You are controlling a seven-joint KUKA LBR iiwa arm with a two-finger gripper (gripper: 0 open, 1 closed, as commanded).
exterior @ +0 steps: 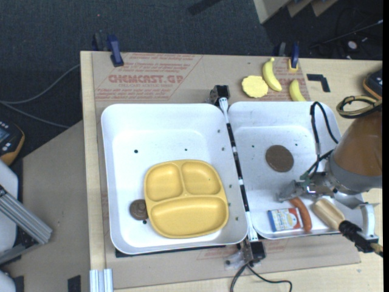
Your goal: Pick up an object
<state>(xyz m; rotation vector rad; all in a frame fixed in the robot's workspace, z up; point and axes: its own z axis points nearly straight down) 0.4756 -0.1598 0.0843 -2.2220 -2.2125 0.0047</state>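
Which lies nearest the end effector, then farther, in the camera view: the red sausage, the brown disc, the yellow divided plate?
From the end effector:
1. Red sausage, right bin, just below.
2. Brown disc, right bin, above.
3. Yellow divided plate, left bin.

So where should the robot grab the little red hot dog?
Probably around the middle of the red hot dog, coming straight down from above. It lies flat and long in the right bin, so the fingers should close across its narrow width, squeezing between the blue-and-white box and the tan roll.
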